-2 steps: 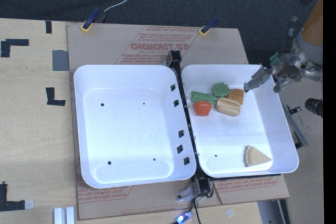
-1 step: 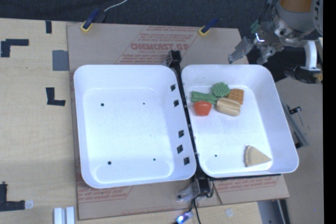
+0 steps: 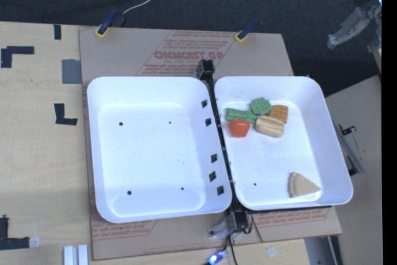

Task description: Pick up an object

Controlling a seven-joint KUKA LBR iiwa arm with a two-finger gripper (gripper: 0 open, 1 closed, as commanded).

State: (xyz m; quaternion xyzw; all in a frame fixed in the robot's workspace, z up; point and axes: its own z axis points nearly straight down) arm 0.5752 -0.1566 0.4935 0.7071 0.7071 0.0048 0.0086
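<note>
Nearest the lens, along the bottom edge, sits the cardboard sheet [image 3: 186, 236] under both bins, lying on the wooden tabletop [image 3: 37, 152]. Going from left to right, the left bin [image 3: 99, 152] comes first, with only small dark dots on its floor. Next is the right bin [image 3: 322, 133], which carries every candidate for the pick: a green leafy piece [image 3: 248, 110] and a red tomato-like piece [image 3: 239, 128] close to the divider, a tan bread roll [image 3: 270, 126] touching an orange waffle-like piece [image 3: 279, 112] just behind it, and a tan wedge [image 3: 302, 185] apart from the rest in the near right corner. All of these rest on the bin floor, so nothing is lifted yet. At the far upper right, well away from both bins, a blurred grey part of the end effector [image 3: 350, 28] is visible; whether it is spread or closed cannot be told, and no object is seen in it. By my judgement the task is at its start: approach, descent, grasp and lift all remain
</note>
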